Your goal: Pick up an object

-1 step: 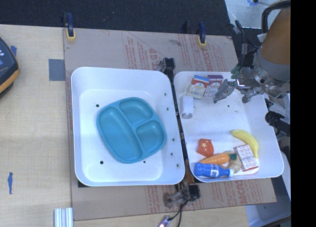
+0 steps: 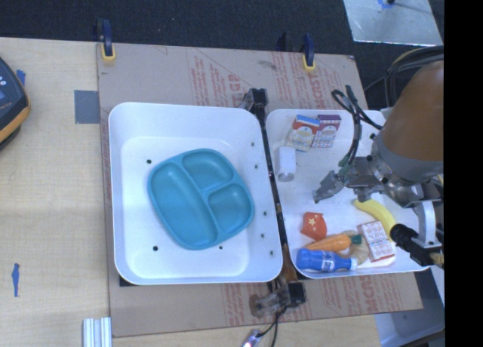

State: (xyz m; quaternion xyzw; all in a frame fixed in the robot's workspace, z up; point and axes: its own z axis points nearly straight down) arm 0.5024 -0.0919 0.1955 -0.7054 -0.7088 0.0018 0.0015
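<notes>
Grey metal, the gripper (image 2: 326, 189) is hanging over the middle of the right bin (image 2: 343, 120), and I cannot tell its state or whether it has hold of anything; the red toy (image 2: 314, 225) is lying just below it, with the carrot (image 2: 332, 244) and blue bottle (image 2: 326, 262) beyond; the banana (image 2: 376, 213) and small red box (image 2: 375, 241) are sitting under the arm (image 2: 411, 123); the clear cup (image 2: 286, 163) and cartons (image 2: 315, 131) are lying above the gripper; the left bin (image 2: 121, 194) is bearing a blue divided plate (image 2: 200, 198).
</notes>
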